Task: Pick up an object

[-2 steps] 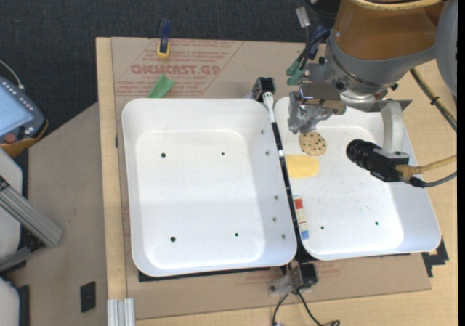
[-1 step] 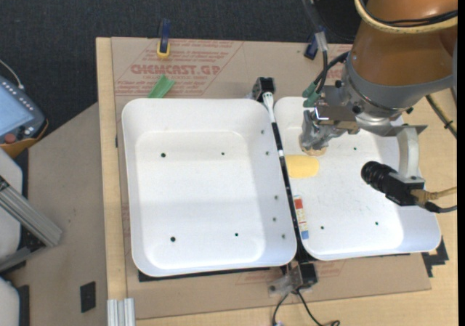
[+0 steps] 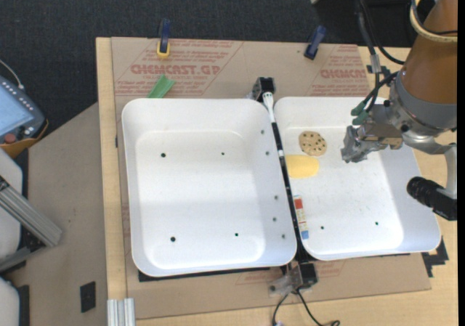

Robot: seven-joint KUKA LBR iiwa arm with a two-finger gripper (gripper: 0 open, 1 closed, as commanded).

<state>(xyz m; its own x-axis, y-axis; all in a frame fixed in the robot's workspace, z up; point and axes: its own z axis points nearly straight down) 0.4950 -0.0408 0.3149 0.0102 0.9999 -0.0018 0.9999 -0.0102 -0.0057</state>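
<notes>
Hovering over the right bin: gripper, mounted on the grey arm with orange band, positioned near the bin's upper middle. Nothing is seen between its tips; whether they stand apart or together cannot be told at this slant.

Candidate items, right bin:
- Cookie, round, brown with dark chips, lying flat near the bin's left wall, just left of the gripper.
- Yellow piece, flat and oval, just below the cookie and close against the dividing rim, almost touching the cookie.
- Small card, white with red and blue marks, lying along the left wall, well below the other two.

Left bin: white, shallow, dark dots on its floor.

Risks, as judged:
- Both cookie and yellow piece are low and flat; a descent could close above them or skid them aside.
- Their nearness to the wall and to each other leaves little room for a finger on the left side; one tip may strike the rim or nudge the neighbour.
- A crumbly cookie may break under a hard squeeze.

Surroundings: cardboard sheet under both bins; blue clamp and yellow-blue clamp at its far edge; green strip on the cardboard; black clip where the bins meet. None of these obstructs the approach.
</notes>
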